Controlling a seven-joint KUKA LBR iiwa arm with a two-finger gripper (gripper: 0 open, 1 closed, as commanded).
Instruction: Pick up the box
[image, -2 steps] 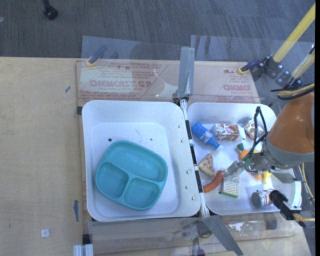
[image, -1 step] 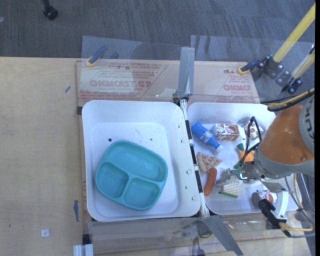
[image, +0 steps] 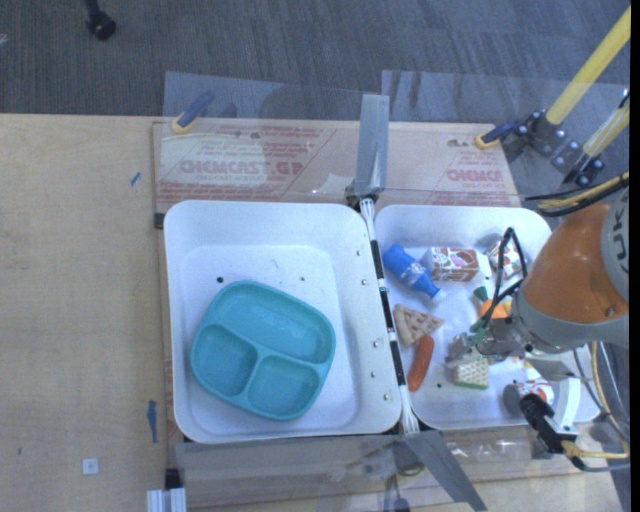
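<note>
Pretty clearly a robotics lab, not anybody's kitchen. The wooden tabletop (image: 70, 300) carries two shallow white bins, the left bin (image: 190, 240) and the right bin (image: 440, 400), fenced at 12 o'clock by clear acrylic sheets (image: 260, 160) with the maker's protective film on them. A grey-and-orange industrial arm (image: 575, 285) comes in at 3 o'clock trailing cables. Grey office carpet (image: 300, 40) runs along the top, with a chair caster (image: 100, 22) at 11 o'clock. The food in the right bin looks like plastic toys.
</note>
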